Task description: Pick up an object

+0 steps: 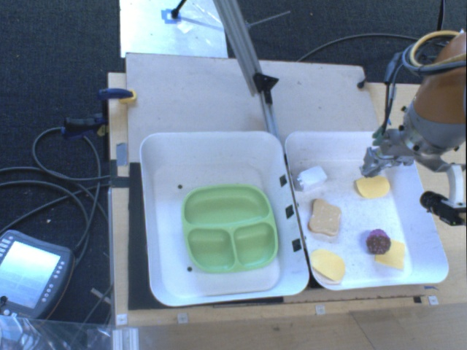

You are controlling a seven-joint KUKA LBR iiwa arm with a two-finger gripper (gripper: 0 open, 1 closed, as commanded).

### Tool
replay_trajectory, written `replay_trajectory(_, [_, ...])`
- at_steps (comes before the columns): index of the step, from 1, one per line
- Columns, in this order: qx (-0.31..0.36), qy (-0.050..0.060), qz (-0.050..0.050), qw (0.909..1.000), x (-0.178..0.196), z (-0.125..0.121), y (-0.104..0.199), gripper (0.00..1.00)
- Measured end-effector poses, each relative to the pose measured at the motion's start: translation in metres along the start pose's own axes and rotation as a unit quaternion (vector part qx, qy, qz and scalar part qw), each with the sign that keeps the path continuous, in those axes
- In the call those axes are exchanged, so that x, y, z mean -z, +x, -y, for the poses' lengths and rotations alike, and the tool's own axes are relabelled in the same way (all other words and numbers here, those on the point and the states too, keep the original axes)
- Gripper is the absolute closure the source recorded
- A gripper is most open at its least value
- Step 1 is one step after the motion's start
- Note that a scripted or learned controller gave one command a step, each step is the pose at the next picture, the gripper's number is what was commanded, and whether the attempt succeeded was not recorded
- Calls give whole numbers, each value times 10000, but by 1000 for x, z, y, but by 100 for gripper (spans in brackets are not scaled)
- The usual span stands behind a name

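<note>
**K:** Nearest the camera, right white plastic bin (438,272): pale yellow round wafer piece (327,265) at the front-left corner, up against the bin wall. Yellow flat wedge (392,256) sits front-right, with a dark purple knobbly ball (377,241) touching its upper left edge.

**M:** Left bin?

**K:** Left white plastic bin (157,217) holds a light green three-compartment plastic tray (229,227), lying flat, rotated slightly. Nothing in its compartments.

**M:** Mid right bin?

**K:** Tan square slice like toast (325,217), left of centre. Behind it a small white block (311,177) near the divider wall. Yellow rounded flat piece (373,188) towards the back right.

**M:** Gripper?

**K:** Grey two-finger gripper (373,166) is low over the back of the right bin, tips just above and left of that yellow rounded piece. Can't tell whether the tips touch it. Finger spacing is unreadable from this angle, so I cannot tell if apart or together. Nothing visibly held.

**M:** Behind?

**K:** Beige bench board (204,93), slanted grey metal pole (237,31) across it.
</note>
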State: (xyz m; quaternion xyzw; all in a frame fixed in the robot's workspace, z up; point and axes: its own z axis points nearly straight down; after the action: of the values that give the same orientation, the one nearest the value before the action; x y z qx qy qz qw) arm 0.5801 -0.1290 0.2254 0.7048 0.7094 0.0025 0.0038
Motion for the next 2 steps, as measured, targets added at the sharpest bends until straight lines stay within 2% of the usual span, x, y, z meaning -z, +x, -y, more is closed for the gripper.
replay_trajectory(1, [5, 1, -2, 10000, 60, 4, 5, 100])
replay_trajectory(2, [15, 39, -14, 10000, 49, 21, 48, 100])
